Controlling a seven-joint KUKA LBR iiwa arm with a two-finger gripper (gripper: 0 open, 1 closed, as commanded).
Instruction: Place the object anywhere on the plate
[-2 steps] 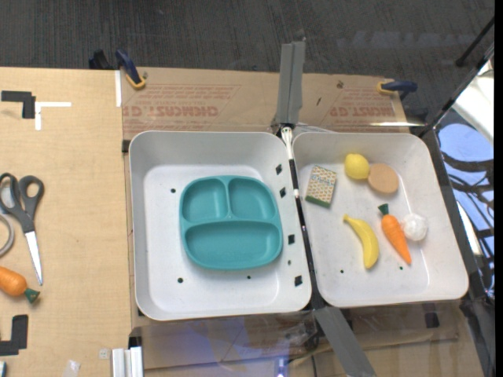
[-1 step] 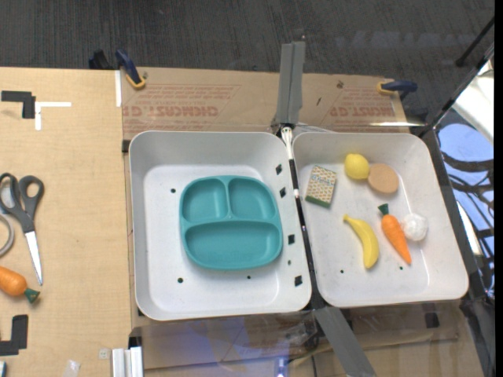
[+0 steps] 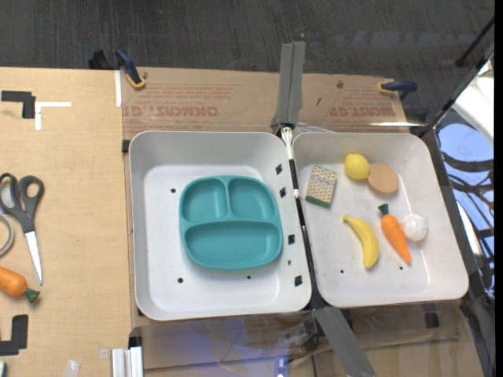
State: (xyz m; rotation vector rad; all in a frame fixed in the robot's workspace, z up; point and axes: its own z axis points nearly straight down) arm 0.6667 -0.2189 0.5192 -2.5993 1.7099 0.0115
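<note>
On the far left of the bench (image 3: 71, 171): scissors (image 3: 23, 210) and a small orange toy (image 3: 12, 283) are lying outside the bins.
Left bin (image 3: 141, 234): it is holding the teal plate (image 3: 230, 246), which is sitting flat in the middle, with three parts and no toy on it yet.
Right bin (image 3: 440, 210): it is holding a little box (image 3: 321, 186), a lemon (image 3: 357, 166) touching a tan round thing (image 3: 383, 179), a banana (image 3: 364, 240), and a carrot (image 3: 395, 238) touching a white fluffy ball (image 3: 414, 227).
Task's thing: I am guessing it is one of the toys in the right bin, well apart from the plate.
End effector: I cannot tell its state.
Step in hand: picking is looking like the job now.
Doing it well: the little box and the banana are lying alone, so they are looking easier to grab. Going for the middle of one toy, lifting it over the wall between the bins, and letting go low over the plate should be working best.
</note>
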